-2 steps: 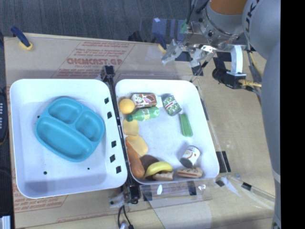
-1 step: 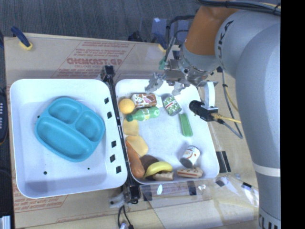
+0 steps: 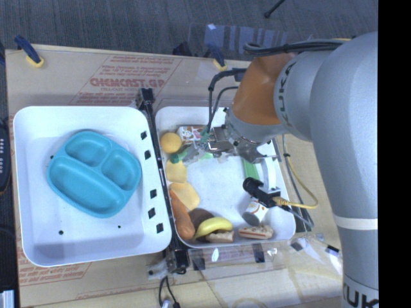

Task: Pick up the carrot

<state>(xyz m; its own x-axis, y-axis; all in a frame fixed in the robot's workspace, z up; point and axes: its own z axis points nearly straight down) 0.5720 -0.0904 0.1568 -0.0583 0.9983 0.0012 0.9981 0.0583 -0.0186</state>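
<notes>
The two bins (image 3: pixel 38 172) look like smooth white plastic with a faint sheen along their rims. The blue divided plate (image 3: pixel 93 172) in the bin at the worktop's left end is matt, moulded plastic. The worktop (image 3: pixel 115 76) is covered in brown cardboard, dull and printed in red. The arm (image 3: pixel 334 108) has a smooth grey painted shell, softly glossy, with a satin orange band (image 3: pixel 257 92). The banana (image 3: pixel 214 224) shines like glossy plastic; the carrot (image 3: pixel 183 220) beside it looks duller. The floor (image 3: pixel 128 11) beyond the far edge is rough grey carpet.
</notes>
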